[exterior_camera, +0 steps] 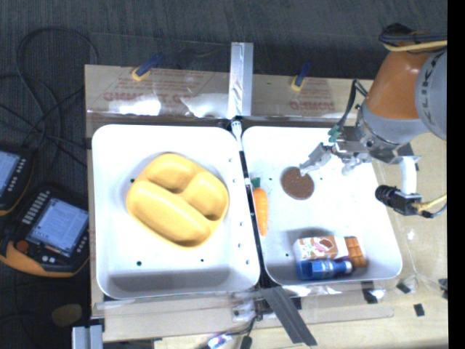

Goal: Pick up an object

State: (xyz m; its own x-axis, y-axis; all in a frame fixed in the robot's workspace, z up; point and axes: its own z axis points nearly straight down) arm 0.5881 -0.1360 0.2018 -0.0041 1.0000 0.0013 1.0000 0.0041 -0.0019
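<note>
My gripper (pixel 332 162) hangs over the upper part of the right bin (pixel 378 217), fingers spread apart with nothing between them. A brown round cookie-like disc (pixel 297 183) lies just below and left of the fingertips. An orange carrot (pixel 260 208) lies along the right bin's left wall. At the bin's front sit a small juice carton (pixel 317 248), a blue bottle (pixel 325 268) and an orange block (pixel 354 251). A large yellow squash-like object (pixel 178 198) rests in the left bin (pixel 116 260).
Handheld control pendants (pixel 43 227) and cables lie on the floor to the left. Clear plastic sheeting (pixel 182 97) with blue and yellow clips runs behind both bins. A black fitting (pixel 396 195) juts from the arm over the bin's right rim.
</note>
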